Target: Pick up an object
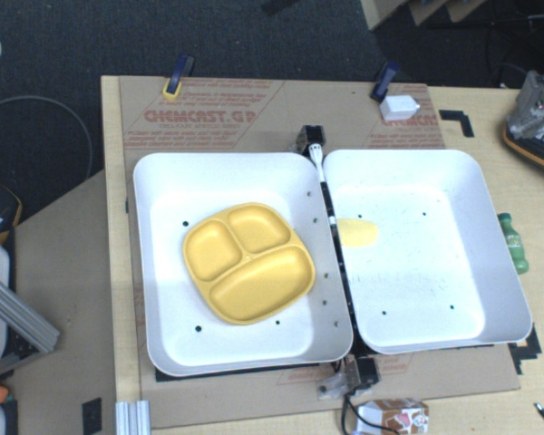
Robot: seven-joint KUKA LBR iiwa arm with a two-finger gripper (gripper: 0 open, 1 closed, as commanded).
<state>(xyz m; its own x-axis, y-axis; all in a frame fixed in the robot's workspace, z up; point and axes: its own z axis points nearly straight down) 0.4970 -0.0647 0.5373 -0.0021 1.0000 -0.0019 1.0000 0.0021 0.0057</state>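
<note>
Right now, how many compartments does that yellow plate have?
3. The yellow plate lies in the left white bin: two small compartments sit side by side on its far half, and one large one spans the near half. None looks hidden.

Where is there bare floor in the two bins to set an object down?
The right bin offers the most room: its floor is bare from the centre to the right wall, with a pale yellow patch near its left wall. In the left bin the yellow divided plate fills the middle, leaving narrow strips along the walls.
</note>
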